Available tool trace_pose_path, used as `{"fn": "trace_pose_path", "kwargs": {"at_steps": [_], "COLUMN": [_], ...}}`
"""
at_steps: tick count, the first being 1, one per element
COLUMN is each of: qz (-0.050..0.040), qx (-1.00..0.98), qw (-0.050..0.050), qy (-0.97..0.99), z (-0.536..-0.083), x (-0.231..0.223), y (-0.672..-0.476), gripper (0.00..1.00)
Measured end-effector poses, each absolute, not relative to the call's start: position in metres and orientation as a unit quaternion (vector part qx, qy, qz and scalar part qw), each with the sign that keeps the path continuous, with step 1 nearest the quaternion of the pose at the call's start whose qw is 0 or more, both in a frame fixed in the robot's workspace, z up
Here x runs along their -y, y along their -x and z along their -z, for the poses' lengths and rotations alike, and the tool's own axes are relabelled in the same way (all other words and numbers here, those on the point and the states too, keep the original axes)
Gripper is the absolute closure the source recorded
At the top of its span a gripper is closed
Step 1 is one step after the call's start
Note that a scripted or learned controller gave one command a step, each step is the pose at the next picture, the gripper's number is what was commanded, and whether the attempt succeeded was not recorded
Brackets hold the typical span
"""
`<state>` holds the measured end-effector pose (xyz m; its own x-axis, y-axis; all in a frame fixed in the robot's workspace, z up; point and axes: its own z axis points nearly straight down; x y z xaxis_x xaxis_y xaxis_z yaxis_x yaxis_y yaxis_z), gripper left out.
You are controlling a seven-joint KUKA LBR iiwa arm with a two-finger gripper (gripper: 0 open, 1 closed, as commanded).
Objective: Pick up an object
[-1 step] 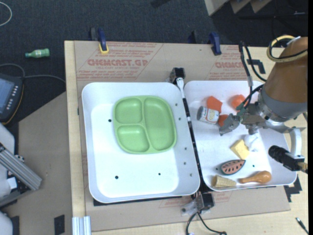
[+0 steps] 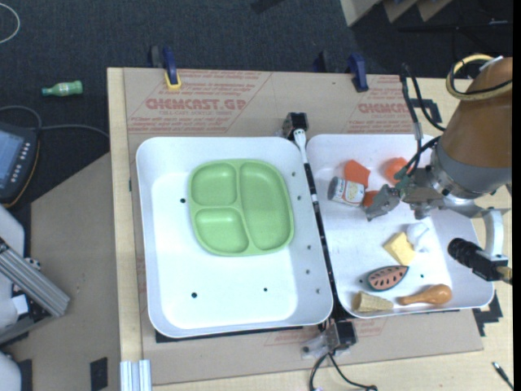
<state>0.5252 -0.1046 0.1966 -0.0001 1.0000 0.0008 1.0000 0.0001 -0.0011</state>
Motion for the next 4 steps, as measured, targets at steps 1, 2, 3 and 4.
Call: {"fn": "trace_pose_path", "kwargs": {"at_steps": [1, 2, 3, 4], "qz": [-0.0021, 0.0014, 0.0024, 0.0016], "qx": [0.707, 0.707, 0.706, 0.708], "qw": [0.004, -0.005, -0.005, -0.003], "qy": [0.708, 0.707, 0.708, 0.707], "z": [-0.135, -0.087, -0.098, -0.144], "x": [0.107, 0.109, 0.108, 0.107], "y": [-0.518, -0.521, -0.521, -0.53], "gripper": [0.0, 0.0, 1.0, 1.0]}}
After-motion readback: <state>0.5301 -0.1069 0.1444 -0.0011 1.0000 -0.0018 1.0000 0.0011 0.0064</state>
